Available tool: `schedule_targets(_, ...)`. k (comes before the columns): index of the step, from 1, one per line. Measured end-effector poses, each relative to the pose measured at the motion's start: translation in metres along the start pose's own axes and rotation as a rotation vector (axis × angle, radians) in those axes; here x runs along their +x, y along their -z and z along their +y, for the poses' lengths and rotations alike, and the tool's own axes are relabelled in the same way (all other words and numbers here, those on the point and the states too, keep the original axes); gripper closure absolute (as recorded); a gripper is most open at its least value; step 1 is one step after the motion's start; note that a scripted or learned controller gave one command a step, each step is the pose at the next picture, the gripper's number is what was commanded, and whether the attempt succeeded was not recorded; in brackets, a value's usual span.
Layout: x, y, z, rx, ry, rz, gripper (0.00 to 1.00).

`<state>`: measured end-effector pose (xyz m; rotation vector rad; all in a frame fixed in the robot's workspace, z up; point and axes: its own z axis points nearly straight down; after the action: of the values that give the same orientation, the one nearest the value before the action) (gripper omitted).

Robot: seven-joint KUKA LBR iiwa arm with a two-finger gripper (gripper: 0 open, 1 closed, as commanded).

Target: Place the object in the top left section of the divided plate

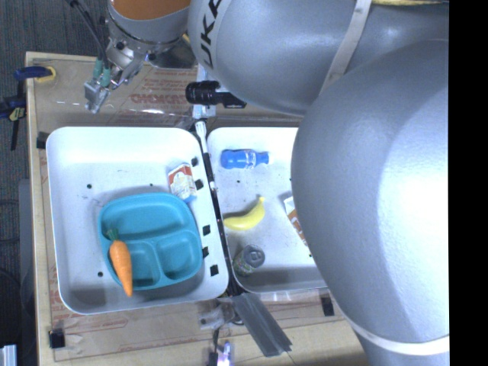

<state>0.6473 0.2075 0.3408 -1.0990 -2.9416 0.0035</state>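
Two bins: left bin and right bin sat side by side.
Plate: a blue divided plate lay in the left bin.
Carrot: the carrot lay on the plate's near-left edge, long axis running far to near, thin tip pointing near.
Gripper: the gripper hung beyond the left bin's far edge, well apart from the carrot; whether it was wide or narrow, I cannot tell.
Right bin: a blue bottle, a banana and a can.
Packet: a small packet lay just beyond the plate.
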Motion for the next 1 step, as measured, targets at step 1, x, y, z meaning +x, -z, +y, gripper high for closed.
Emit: schedule_targets(1, 0.0012, 0.0076, 0.0022, 0.003, 0.007, 0.001, 1.00)
